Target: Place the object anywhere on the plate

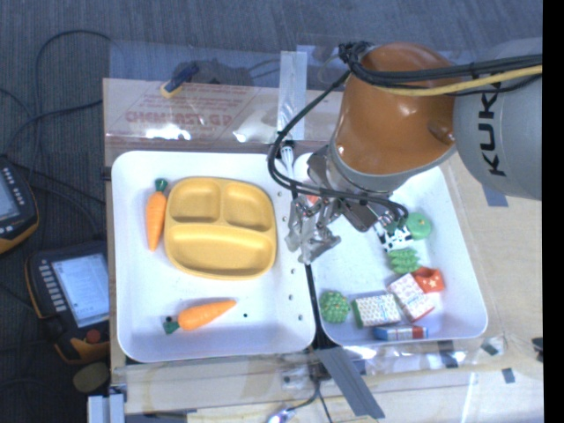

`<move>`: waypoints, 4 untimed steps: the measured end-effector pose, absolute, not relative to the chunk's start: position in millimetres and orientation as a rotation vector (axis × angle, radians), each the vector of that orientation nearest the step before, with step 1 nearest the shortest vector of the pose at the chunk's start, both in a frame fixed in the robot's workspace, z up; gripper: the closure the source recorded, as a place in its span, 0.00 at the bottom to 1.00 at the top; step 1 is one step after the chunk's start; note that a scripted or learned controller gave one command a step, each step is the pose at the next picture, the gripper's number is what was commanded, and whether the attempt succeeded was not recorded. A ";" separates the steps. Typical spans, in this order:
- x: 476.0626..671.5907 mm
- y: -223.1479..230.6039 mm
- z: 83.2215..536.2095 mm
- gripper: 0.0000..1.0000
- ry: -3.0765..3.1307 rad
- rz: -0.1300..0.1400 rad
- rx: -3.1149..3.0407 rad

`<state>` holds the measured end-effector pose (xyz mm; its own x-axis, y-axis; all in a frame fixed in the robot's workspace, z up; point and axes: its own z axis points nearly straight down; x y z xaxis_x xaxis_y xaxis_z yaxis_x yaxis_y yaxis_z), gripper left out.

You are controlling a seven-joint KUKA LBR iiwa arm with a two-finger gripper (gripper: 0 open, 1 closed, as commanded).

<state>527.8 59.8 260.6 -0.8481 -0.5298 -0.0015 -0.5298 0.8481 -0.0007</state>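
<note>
The yellow three-compartment plate (220, 227) lies in the left bin (132, 324) with nothing on it. One orange carrot (156, 218) rests against the plate's left side. A second carrot (201, 314) lies below the plate near the bin's front. My gripper (308, 241) hangs over the divider between the two bins, just right of the plate's right rim. No object shows clearly in it. The orange-banded wrist hides the back part of the right bin (467, 315).
Along the front and right of the right bin lie a green ball (334, 307), a patterned box (377, 308), a red and white box (416, 293), a blue and red tube (398, 332), a leafy green piece (404, 259), a toy cow (397, 236) and a round green toy (419, 226).
</note>
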 end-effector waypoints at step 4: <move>506.9 94.8 205.4 0.00 2.960 0.003 -1.045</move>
